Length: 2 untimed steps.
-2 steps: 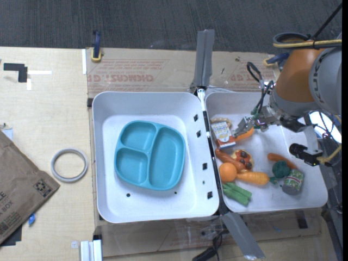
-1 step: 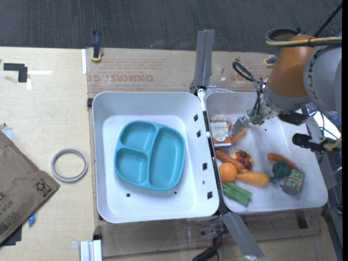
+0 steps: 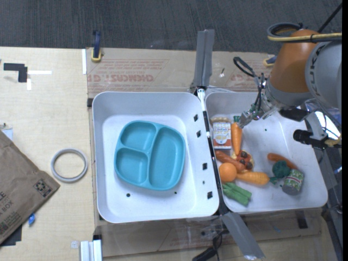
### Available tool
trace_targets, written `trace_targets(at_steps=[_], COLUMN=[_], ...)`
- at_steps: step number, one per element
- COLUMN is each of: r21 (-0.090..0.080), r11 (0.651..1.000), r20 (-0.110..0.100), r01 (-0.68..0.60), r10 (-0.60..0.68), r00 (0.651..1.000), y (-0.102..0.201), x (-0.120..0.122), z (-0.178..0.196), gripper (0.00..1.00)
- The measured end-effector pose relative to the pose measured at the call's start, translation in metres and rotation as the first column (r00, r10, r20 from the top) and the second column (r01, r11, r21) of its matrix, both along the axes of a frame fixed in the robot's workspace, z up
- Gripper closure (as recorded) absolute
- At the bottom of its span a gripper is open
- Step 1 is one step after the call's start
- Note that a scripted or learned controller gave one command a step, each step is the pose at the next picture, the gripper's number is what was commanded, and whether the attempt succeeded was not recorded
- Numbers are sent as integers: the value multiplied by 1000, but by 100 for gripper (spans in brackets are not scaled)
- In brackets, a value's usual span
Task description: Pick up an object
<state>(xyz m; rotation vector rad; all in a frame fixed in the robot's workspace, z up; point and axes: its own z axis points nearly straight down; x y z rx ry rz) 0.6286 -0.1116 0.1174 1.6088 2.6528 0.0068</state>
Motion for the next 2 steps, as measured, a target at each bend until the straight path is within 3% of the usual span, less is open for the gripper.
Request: trace_targets(at_steps=[1,2], r21=[15,16], r11=[999,983], r20=[-35,-36], r01=[45,-183], r10=[-45,183], r00=[998,982], y=[55,47], x=[-16,-91], z=[84,79], gripper=[100,100])
